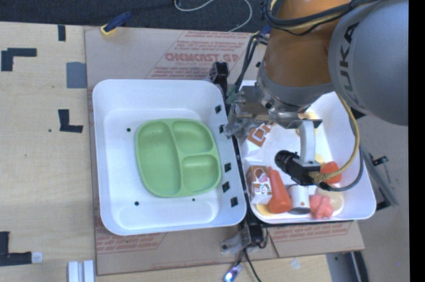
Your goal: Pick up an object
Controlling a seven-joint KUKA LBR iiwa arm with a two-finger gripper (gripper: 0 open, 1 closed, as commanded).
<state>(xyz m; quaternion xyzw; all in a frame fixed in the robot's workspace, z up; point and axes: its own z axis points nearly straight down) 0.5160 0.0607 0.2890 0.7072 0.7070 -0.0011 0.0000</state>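
My gripper (247,120) hangs low over the left side of the right bin (355,141), close to the wall between the two bins, and the big orange and grey wrist covers most of it. Right under it lies a small orange-and-white item (259,135). Nearer the front of that bin are a brown-and-white packet (261,182), a red-orange piece (279,198), a pink piece (322,206) and an orange piece (331,172). A yellow thing (264,211) peeks out beneath them. Nothing shows held in the gripper.
The left bin (113,141) holds a green divided plate (178,156). Both bins stand on a cardboard sheet (133,55) on the bench. The arm hides the back part of the right bin.
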